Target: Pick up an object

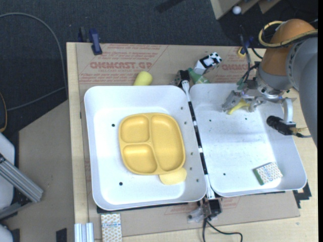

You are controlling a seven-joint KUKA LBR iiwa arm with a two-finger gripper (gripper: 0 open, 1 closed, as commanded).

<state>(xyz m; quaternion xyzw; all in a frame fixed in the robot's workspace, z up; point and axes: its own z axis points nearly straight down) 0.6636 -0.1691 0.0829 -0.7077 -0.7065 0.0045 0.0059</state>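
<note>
- The gripper (241, 105) was low over the upper part of the right bin (237, 155), towards the upper right of the frame, with the grey arm and its orange band reaching in from the right edge.
- Its fingers (228, 104) looked spread apart rather than pressed together, with a gap between the two grey tips.
- A small yellow piece (234, 110) lay on the bin floor in that gap, just below the tips; whether either finger touched it could not be told.
- A small patterned packet (267, 174) lay in the lower right corner of the same bin, well apart from the gripper.
- The left bin (101, 135) held a yellow divided plate (151, 143) near its middle, with three compartments facing up.
- A pale yellow flat thing (173, 177) stuck out from under the plate's lower right edge, touching it.
- Outside the bins, on the brown board (116, 59) at the top, a yellow rounded thing (143, 78) sat just above the left bin's upper rim.
- A black and white toy (210, 61) and a green thing (197, 72) sat close together above the seam between the two bins.
- A blue clamp (94, 41) gripped the board's upper left edge.
- A patterned box (111, 226) lay at the bottom of the frame, below the left bin.
</note>
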